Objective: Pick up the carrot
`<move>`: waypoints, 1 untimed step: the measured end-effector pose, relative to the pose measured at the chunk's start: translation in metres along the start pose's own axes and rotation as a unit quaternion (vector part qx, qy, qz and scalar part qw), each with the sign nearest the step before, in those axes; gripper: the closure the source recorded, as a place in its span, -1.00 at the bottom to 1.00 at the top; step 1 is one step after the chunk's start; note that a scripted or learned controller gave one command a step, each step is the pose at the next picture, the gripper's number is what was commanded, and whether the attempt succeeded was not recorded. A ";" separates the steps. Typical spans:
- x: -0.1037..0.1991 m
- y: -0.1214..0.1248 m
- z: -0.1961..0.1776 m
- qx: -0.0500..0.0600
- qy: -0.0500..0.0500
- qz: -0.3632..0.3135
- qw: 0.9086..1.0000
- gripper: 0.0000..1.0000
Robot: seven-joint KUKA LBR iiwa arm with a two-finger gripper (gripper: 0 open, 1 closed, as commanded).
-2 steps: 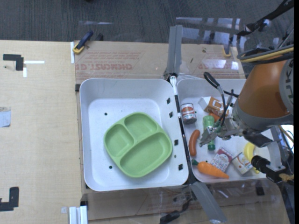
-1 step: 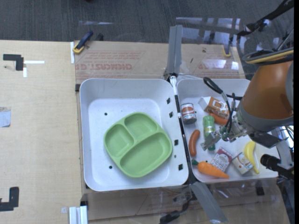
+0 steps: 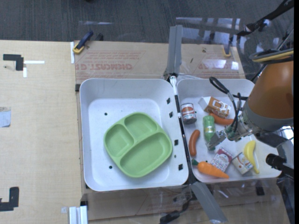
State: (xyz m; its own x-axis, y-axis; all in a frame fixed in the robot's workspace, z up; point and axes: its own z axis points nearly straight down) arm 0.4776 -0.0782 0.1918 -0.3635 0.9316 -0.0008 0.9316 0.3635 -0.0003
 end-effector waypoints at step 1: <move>0.027 0.011 0.000 0.000 0.000 -0.241 0.970 -1.00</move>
State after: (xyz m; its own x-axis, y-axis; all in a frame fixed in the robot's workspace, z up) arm 0.4784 -0.0493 0.1915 -0.7576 0.6528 -0.0002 0.6528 0.7576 0.0001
